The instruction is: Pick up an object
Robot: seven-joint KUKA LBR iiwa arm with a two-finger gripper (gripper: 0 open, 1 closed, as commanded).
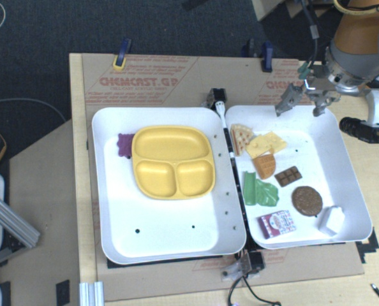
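Nearest the camera, at the bottom of the frame, runs the front edge of the brown cardboard sheet (pixel 177 276) that lies under both bins, and from there I'll go down in size. Red print repeats across its far strip; the clearest line reads roughly "CHEMCAST GP", though smaller lines beneath are too faint to read. On it, left of centre, sits the left shallow white bin (pixel 170 234), holding a yellow three-compartment plastic tray (pixel 173 161) with a small purple piece (pixel 125 144) touching its left side. Beside it is the right shallow white bin (pixel 352 190), where the pickable things lie: a green leafy toy piece (pixel 260 191), a pale yellow cheese-like wedge (pixel 267 144), a triangular pizza-slice toy (pixel 241 137), a round brown cookie-like disc (pixel 307 200), a maroon and white packet (pixel 277 224) whose printing is too small to read, a tan bread-like lump (pixel 265 165), a white block (pixel 333 220) at the lower right corner, and a dark chocolate-bar piece (pixel 288 176). As for the task, I'd say nothing is picked yet: the two-finger gripper (pixel 303 102) hangs over the bin's far rim at upper right, fingers spread apart with nothing between them, well apart from the food pieces. Choosing an item, descending, closing and lifting all remain.
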